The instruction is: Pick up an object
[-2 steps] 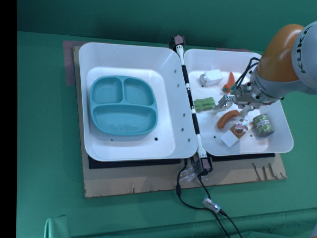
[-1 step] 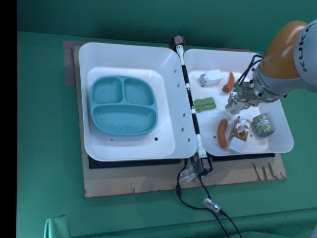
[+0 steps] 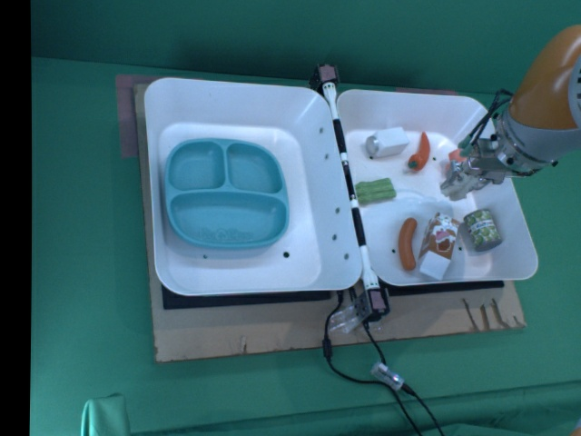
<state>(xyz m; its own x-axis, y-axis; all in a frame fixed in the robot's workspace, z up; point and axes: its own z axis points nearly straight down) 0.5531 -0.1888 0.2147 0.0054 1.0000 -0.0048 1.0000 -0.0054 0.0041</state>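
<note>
Sausage (image 3: 408, 243), carton (image 3: 439, 243), can (image 3: 482, 230) at right bin's (image 3: 517, 262) front; gripper (image 3: 460, 182) just above them, finger state unclear.

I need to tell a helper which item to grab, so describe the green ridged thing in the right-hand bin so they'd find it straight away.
Look at the right bin, on its left side close to the divider between the two bins. The green ridged piece lies flat there, below the white block and above the sausage. It is the only all-green item lying flat, with ribbed segments.

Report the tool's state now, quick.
Tool: cannot be told; it sits low in the right shallow white bin, above the small green-labelled can.
</note>
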